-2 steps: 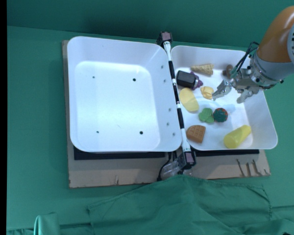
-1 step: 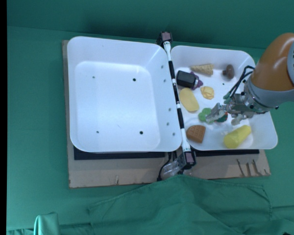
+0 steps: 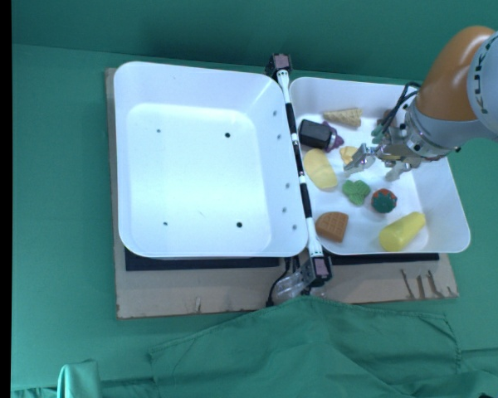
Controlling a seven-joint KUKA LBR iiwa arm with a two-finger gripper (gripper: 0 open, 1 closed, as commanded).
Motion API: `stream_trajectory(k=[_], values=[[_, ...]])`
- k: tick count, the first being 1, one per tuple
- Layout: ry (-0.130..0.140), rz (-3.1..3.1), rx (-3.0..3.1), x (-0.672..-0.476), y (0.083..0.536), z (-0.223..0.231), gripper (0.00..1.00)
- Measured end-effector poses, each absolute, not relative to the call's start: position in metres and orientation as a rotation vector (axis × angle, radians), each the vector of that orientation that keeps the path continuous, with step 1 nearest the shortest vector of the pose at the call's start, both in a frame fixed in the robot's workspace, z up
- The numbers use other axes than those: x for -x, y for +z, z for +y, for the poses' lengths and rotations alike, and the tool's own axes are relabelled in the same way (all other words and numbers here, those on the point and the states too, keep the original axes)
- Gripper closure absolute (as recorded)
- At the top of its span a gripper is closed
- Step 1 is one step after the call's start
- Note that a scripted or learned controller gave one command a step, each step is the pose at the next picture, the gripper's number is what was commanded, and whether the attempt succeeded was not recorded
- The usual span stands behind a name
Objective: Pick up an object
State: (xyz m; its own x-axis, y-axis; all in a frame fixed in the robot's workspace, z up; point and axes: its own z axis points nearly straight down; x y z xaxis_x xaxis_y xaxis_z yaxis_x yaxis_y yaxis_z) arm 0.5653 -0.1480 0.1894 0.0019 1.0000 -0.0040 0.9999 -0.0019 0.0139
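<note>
The metal two-finger gripper (image 3: 373, 157) hangs over the middle of the right shallow white plastic bin (image 3: 448, 214), on the end of the grey arm with the orange band (image 3: 461, 81) that reaches in from the right. Whether it is open or closed cannot be told from this angle, and no object shows between its tips. Just beside its left tip lies a small yellow rounded piece (image 3: 348, 152). Below the gripper sit a green leafy toy piece (image 3: 356, 191) and a round red and green toy (image 3: 383, 200), close together but apart. To the left, near the bin's inner wall, lies a pale yellow oval toy (image 3: 320, 169), and above it a black boxy object (image 3: 314, 133) with a bit of purple at its right end. Near the bin's far rim lies a tan wedge-shaped piece (image 3: 343, 117). Toward the near rim sit a brown waffle-like piece (image 3: 332, 225) and, to its right, a bright yellow elongated toy (image 3: 402, 231) lying at a slant.

The left shallow white plastic bin (image 3: 141, 89) stands side by side with the right one, joined along a black and white hinged bar (image 3: 296, 164); its floor shows a few small dark dots. Both bins rest on a brown cardboard sheet (image 3: 149, 305) on the green-covered table (image 3: 58, 181). A fold of green cloth (image 3: 315, 347) lies along the near edge.
</note>
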Motion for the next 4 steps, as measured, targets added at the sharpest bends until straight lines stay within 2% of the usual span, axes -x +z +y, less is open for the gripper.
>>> stream_trajectory(k=[1, 2, 3, 4], values=[[0.011, 2.212, -2.208, -0.634, 0.185, -0.111, 0.0], [0.017, 2.201, -2.214, -0.556, 0.187, -0.101, 0.0], [0.021, 2.199, -2.211, -0.513, 0.187, -0.101, 0.0], [0.025, 2.195, -2.211, -0.515, 0.199, -0.102, 1.0]])
